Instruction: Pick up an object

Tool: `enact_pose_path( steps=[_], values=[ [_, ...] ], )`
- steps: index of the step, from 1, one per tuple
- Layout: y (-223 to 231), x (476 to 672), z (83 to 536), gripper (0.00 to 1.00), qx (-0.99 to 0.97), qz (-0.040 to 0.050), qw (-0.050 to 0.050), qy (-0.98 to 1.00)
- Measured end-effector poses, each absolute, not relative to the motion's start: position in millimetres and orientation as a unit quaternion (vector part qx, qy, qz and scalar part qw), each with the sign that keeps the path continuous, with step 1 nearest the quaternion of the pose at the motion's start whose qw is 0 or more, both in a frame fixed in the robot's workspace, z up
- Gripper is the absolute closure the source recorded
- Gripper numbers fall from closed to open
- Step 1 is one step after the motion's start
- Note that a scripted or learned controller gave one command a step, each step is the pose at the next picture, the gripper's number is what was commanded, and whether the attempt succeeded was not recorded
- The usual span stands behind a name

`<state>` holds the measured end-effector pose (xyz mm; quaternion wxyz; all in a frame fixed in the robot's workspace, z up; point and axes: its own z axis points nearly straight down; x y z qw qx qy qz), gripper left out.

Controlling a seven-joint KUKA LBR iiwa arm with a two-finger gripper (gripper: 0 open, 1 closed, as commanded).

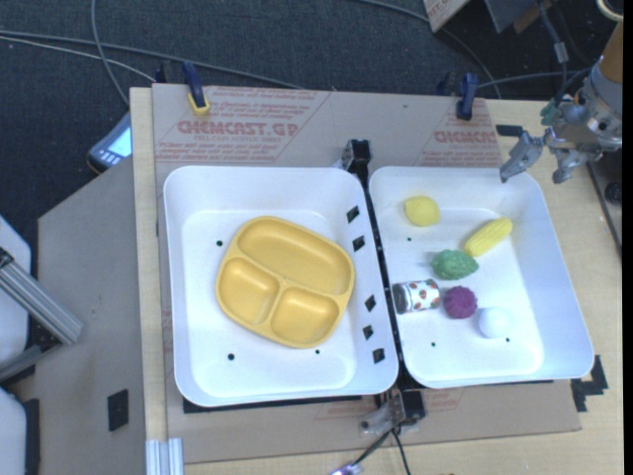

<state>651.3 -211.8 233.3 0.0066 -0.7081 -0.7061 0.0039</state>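
- Leave the yellow divided plate (285,281) in the left bin (188,255) alone.
- In the right bin (554,305), target the corn cob (488,236), lying apart toward the far edge.
- Your pincer (540,158) hangs spread open and empty above the far right corner; lower it straight down.

The arm (608,77) is cut off by the picture's right edge, up and to the right of the right bin (554,295), so little shows beyond its wrist and the gripper (539,161). The small can (417,296), lying by that bin's left wall, has a label too small to read, and the white ball (492,322) to the can's right blends into the bin floor so its outline is hard to trace. Far left of the bin, a blue-lit device (112,146) is partly hidden under the board's (247,117) corner.
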Motion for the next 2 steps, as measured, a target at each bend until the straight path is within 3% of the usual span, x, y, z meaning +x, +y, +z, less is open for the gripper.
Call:
enact_pose_path(
  steps=[1,2],
  values=[
    [-211,654.0,243,0.0,-0.707,0.0,0.0,-0.707],
    [-204,658.4,183,0.0,-0.706,0.0012,0.002,-0.708]
  ],
)
